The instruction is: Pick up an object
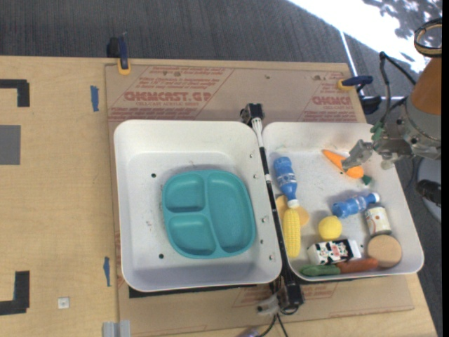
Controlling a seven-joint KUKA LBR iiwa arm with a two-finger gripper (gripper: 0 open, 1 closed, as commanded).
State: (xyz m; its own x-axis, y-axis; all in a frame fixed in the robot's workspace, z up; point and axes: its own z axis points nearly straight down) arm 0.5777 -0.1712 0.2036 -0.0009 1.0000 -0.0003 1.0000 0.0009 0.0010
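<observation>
Gripper (353, 158) fingers (spread narrowly, holding nothing) sit at the carrot (342, 161); closing off-center could squirt it away.

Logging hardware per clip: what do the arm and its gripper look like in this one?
The arm enters from the view's right edge: a grey body with an orange band above the wrist. A black cable loops beside it. The gripper is grey metal and boxy, with slim grey fingers reaching over the right bin. No markings are legible on it.
</observation>
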